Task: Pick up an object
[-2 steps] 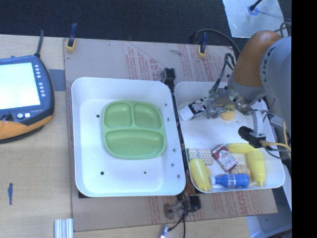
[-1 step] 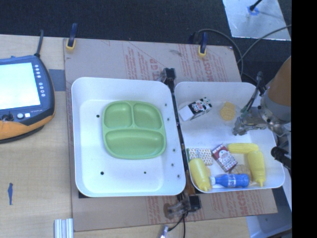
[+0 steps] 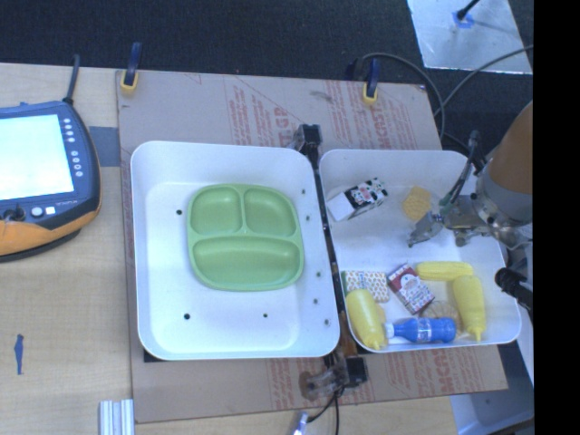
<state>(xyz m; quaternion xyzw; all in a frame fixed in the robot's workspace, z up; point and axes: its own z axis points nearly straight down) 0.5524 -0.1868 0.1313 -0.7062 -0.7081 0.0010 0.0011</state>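
Note:
My gripper [image 3: 450, 232] hangs over the right bin [image 3: 399, 166], near its right wall, above bare white floor. Its fingers [image 3: 422, 234] are spread open and nothing sits between them. Just up and left of it lies a small yellow block [image 3: 417, 202]. A white carton with black patches [image 3: 361, 197] lies further left. Below the gripper are a yellow banana-like piece [image 3: 444, 269], a second yellow piece [image 3: 469, 304], a red-and-white box [image 3: 411, 289], a checkered packet [image 3: 363, 281], a yellow bottle shape [image 3: 365, 318] and a blue bottle [image 3: 424, 331].
The left bin [image 3: 154, 243] holds a green divided plate [image 3: 245, 236]. A tablet-like pendant [image 3: 41, 175] rests on the bench at far left. Cables and clamps run along the cardboard's back edge [image 3: 367, 84].

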